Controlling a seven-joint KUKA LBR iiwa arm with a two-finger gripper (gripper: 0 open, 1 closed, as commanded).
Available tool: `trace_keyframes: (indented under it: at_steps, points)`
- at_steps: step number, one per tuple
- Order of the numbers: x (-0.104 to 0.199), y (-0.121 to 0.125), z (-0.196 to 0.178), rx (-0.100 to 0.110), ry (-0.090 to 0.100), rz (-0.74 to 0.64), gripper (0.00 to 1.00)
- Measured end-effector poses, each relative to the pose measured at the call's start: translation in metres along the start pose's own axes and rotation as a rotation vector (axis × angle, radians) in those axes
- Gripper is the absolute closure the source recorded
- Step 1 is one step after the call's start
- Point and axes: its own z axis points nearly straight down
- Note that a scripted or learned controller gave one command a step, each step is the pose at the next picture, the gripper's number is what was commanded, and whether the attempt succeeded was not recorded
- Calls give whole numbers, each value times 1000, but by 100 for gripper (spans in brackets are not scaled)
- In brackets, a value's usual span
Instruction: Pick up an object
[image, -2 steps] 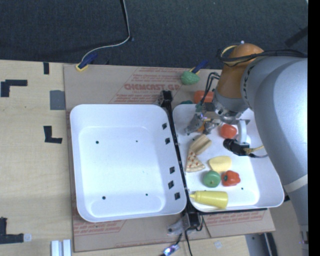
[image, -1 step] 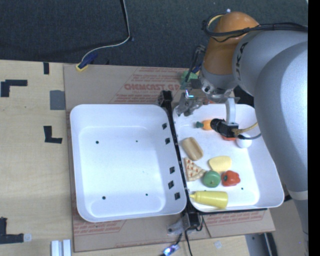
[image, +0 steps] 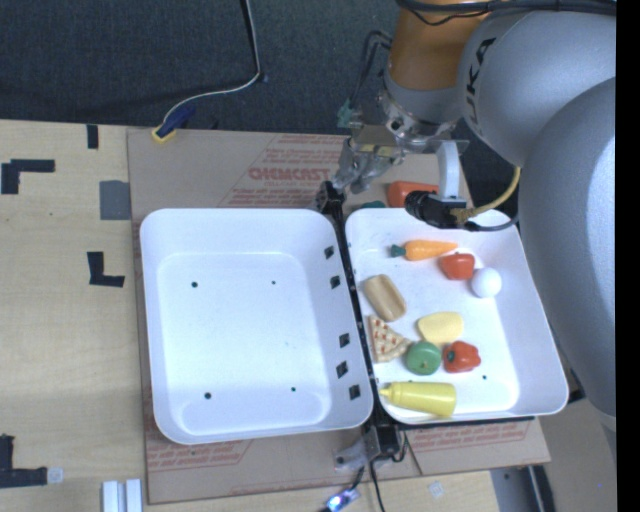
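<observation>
Starting at the left, the left bin lies down and left of the fingers, its white floor showing only a few dark dots, on cardboard over a tan bench. The gripper hangs over the far end of the seam where the two bins meet, just beyond their top rims, with the grey arm and its orange band rising up and right of it. Whether the fingers are spread or pressed together cannot be told; nothing shows between them. Right of and below the fingers sits the right bin, which carries all the toy food. Nearest the fingers is a carrot, with a red piece and a white ball just past it. Straight below the fingers come a bread roll and a pizza slice, then a yellow lump, a green ball touching a red pepper, and farthest down a yellow bottle lying on its side.
</observation>
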Motion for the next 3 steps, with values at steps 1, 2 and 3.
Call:
trace_keyframes:
  at_steps: [1, 2, 3]
  points:
    - [75, 0, -72, 1, 2, -2, 100]
    - [75, 1, -256, -9, 0, 4, 100]
    - [1, -1, -104, 24, -6, 15, 100]
